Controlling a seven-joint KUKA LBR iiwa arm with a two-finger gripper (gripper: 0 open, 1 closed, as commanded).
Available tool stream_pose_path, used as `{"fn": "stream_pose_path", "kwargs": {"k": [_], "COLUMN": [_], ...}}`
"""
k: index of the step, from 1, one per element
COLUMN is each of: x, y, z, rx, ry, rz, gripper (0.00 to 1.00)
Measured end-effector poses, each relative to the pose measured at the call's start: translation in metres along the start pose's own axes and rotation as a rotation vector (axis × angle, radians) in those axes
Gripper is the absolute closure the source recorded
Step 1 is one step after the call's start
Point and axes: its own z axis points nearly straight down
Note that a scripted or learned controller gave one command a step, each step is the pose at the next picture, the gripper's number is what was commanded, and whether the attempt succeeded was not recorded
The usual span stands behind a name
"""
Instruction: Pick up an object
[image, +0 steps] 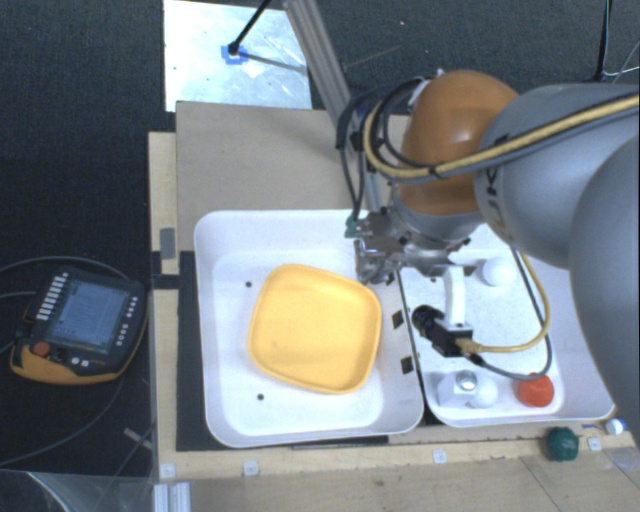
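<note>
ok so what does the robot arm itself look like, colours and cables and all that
The arm is bulky, smooth and grey, with a rounded orange band above the wrist. Yellow and black cables loop around that band, and another yellow cable hangs lower down. The gripper is a small block of grey metal parts under the wrist.

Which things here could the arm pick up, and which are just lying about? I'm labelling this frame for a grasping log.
Job:
yellow plate in the left bin
white ball, orange-red ball and small white piece in the right bin
gripper

Lying about:
teach pendant on the floor
green ball on the bench edge
</note>
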Motion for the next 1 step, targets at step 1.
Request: {"fn": "stream_pose_path", "kwargs": {"k": [1], "x": [-0.0023], "y": [0.0003], "z": [0.0], "rx": [0.0], "ry": [-0.001], "rz": [0.004], "gripper": [0.0]}}
